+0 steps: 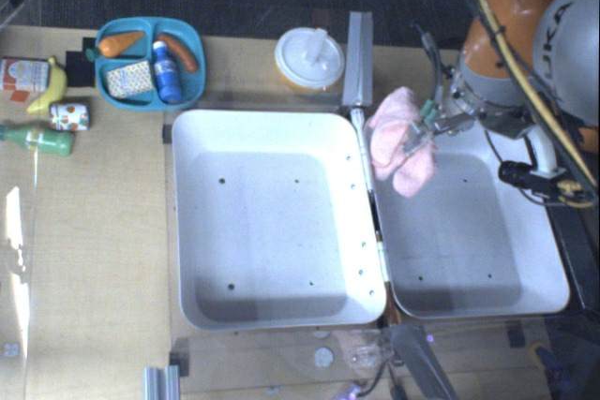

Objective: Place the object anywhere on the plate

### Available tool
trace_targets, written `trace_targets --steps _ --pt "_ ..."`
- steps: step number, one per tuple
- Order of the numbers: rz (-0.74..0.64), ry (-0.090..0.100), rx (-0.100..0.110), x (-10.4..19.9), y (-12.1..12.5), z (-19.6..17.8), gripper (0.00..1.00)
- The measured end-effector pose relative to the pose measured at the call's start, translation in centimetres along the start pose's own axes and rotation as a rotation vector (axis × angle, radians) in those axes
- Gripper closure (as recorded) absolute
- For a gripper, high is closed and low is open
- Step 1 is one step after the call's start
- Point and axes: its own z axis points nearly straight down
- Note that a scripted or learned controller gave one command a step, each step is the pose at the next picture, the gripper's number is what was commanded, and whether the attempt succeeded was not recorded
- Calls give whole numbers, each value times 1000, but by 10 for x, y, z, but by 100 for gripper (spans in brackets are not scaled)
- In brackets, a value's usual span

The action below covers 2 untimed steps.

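My end effector [424, 128] sits at the far-left corner of the right bin [487, 286], pressed into the pink cloth [398, 145] — the object I take to be mine to move. The cloth is bunched against the divider between the two bins, draped partly over the rim. I judge this to be the grasping step, with the carry not yet begun. Whether my end effector is apart or together I cannot tell; the cloth and my own wrist cover it. Next I would need a firm pinch on the fabric, then a lift clear of the rim. The only plate I can make out is the blue divided plate [192, 70] far left on the surface — already carrying toy food, too small to name surely.
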Motion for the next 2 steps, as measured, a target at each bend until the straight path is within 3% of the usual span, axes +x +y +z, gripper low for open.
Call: trace_targets --steps 2 --pt "-803 1 -2 90 49 6 100"
